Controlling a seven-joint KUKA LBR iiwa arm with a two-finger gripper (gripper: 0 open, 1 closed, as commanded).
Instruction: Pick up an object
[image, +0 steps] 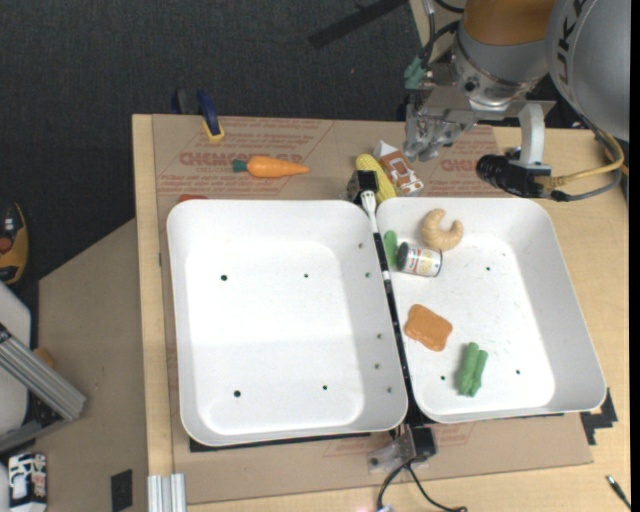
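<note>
My gripper hangs over the bench just behind the back edge of the right bin, above a brown packet. In the right bin, a beige curved pastry lies near the back. Just in front of it a small jar lies on its side next to a green piece. An orange square slab sits mid-bin and a green pickle-like thing lies toward the front. Nothing is visibly held.
The left bin stands beside the right one. Behind the bins lie a carrot, a yellow thing and a blue and yellow tool. A black and white pen rests on the seam.
</note>
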